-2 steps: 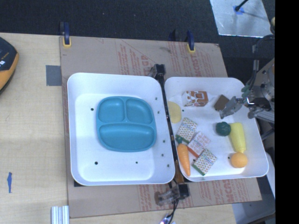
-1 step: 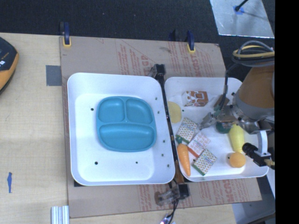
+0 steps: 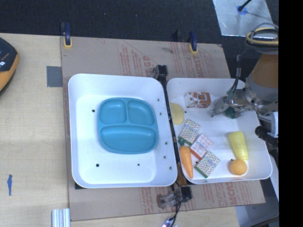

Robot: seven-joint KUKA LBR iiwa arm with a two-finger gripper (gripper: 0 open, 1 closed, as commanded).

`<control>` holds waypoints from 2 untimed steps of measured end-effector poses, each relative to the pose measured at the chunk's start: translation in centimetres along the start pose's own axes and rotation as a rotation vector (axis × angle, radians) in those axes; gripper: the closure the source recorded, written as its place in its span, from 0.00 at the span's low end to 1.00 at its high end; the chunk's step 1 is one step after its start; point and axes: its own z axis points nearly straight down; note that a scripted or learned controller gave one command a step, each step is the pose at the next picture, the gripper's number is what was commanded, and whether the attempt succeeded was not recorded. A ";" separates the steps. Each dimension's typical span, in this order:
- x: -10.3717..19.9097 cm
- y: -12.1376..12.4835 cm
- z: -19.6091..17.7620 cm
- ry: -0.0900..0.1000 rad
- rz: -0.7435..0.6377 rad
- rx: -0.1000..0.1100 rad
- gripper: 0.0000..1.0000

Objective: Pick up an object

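Arm in from right; gripper (image 3: 226, 106) low over right bin (image 3: 215, 176).

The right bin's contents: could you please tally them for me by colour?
Yellow: 2, a pale round piece and a long block
Orange: 2, a carrot and a ball
Patterned packets: 4, at and
Total: 8
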 end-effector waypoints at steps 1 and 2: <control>-1.6 5.5 3.3 0.008 -0.007 0.035 0.00; 2.3 5.4 3.4 0.000 0.001 0.038 0.00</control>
